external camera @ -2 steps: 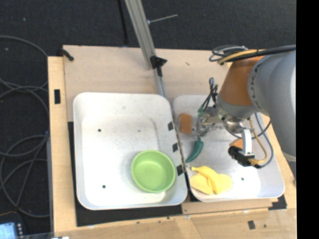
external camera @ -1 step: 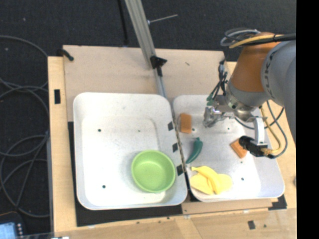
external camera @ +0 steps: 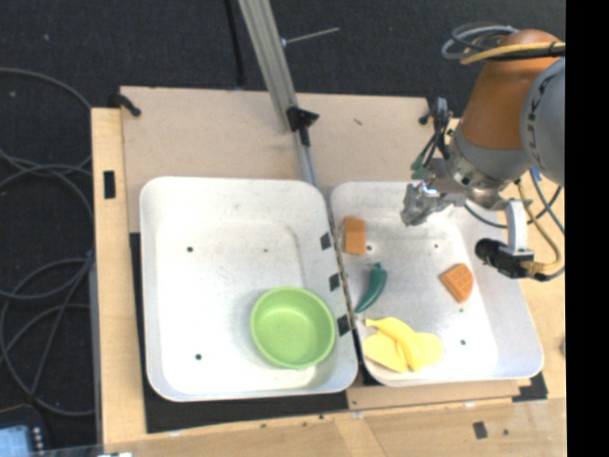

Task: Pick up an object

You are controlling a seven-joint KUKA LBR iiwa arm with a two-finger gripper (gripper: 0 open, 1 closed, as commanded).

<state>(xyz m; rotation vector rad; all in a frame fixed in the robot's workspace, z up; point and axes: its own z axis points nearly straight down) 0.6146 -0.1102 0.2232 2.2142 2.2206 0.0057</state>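
Bench of pale board carries two white bins side by side. Left bin holds a green bowl in its near right corner. Right bin holds an orange block near the dividing edge, a green pepper-shaped piece below it, a yellow banana-like object at the near edge, and an orange wedge to the right. No writing is legible anywhere. The arm reaches in from the right, its gripper low over the right bin's far part, apart from every object; whether it is wide or narrow cannot be told.
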